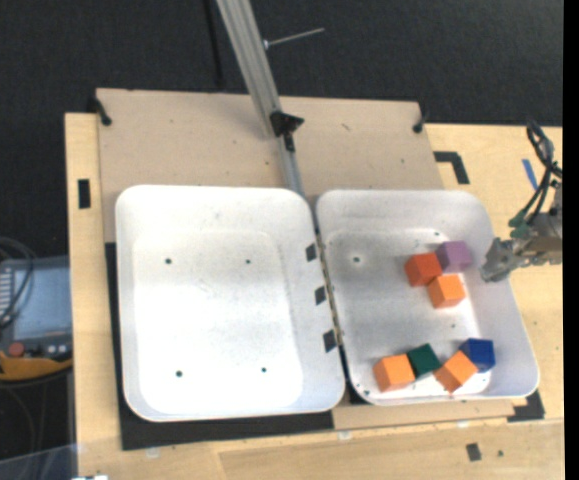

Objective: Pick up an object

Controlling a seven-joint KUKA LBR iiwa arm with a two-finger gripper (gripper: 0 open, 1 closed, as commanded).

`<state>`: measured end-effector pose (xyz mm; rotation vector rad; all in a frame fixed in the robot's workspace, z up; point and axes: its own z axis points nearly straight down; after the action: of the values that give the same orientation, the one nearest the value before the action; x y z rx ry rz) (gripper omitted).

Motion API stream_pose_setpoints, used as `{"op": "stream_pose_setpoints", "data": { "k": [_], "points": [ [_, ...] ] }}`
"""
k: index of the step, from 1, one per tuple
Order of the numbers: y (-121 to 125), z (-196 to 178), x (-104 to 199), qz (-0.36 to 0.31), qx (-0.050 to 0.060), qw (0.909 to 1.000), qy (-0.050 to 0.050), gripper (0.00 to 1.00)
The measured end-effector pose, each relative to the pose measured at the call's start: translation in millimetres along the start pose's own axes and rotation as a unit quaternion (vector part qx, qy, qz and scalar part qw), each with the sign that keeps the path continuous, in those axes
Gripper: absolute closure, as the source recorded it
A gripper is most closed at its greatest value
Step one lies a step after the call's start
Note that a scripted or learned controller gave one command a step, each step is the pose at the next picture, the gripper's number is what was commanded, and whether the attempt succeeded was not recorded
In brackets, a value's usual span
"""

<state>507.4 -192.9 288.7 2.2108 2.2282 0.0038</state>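
Note:
The right bin (389, 208) holds several small cubes. A red-orange cube (423, 268), a purple cube (455, 256) and an orange cube (447, 290) cluster near its right side. Along its front edge lie an orange cube (394, 371), a green cube (424, 358), another orange cube (457, 371) and a blue cube (479, 352). My gripper (499, 263) hangs at the bin's right rim, just right of the purple cube and apart from it. Nothing is seen held in it.
The left bin (219, 298) lies beside the right one, with small clips along the seam between them. A slanted aluminium post (254, 58) rises behind the bins. A control pendant (29, 318) with cables sits off the bench at the left.

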Motion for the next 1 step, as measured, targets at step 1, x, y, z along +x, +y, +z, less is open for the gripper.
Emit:
{"op": "stream_pose_setpoints", "data": {
  "k": [1],
  "points": [
    [16.7, 15.5, 49.7, 0.001, 0.002, 1.0000, 0.000, 1.00]
  ]
}}
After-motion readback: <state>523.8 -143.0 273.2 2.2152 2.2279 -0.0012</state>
